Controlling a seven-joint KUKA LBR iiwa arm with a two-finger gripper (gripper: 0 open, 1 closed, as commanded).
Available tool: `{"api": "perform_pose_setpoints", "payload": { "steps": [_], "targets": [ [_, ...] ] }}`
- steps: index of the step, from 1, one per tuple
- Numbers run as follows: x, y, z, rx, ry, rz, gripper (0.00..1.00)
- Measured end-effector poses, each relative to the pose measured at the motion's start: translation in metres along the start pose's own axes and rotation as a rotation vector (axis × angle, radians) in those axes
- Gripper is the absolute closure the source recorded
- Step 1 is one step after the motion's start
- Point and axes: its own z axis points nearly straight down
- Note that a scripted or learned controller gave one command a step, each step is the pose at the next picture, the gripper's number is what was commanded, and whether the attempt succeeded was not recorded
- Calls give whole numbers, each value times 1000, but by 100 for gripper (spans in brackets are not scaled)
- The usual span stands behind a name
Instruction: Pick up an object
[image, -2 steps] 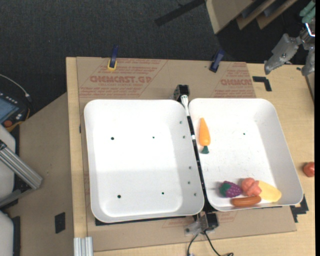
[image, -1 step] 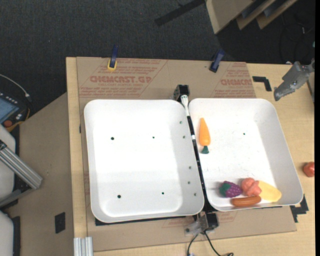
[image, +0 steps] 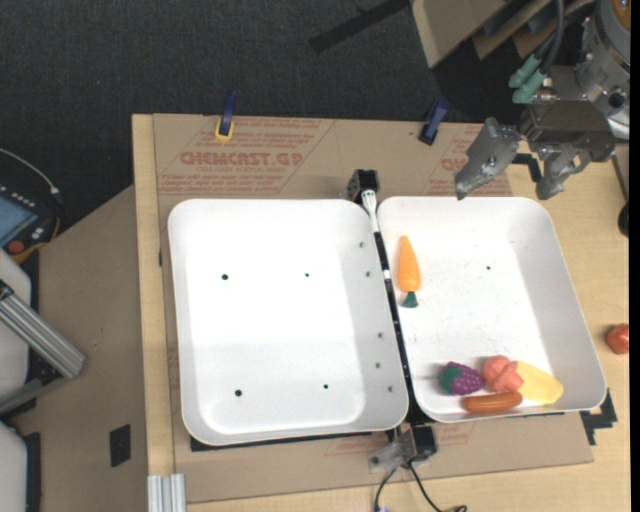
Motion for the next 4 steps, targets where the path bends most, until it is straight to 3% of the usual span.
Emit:
{"api": "perform_pose_setpoints", "payload": {
  "steps": [1, 2, 3, 4],
  "targets": [
    [94, 1, 0, -4, 1, -2, 0],
    [141, 1, 0, -4, 1, 4, 0],
    [142, 1, 0, -3, 0, 4, 0],
    [185, 1, 0, -4, 1, 3, 0]
  ]
}}
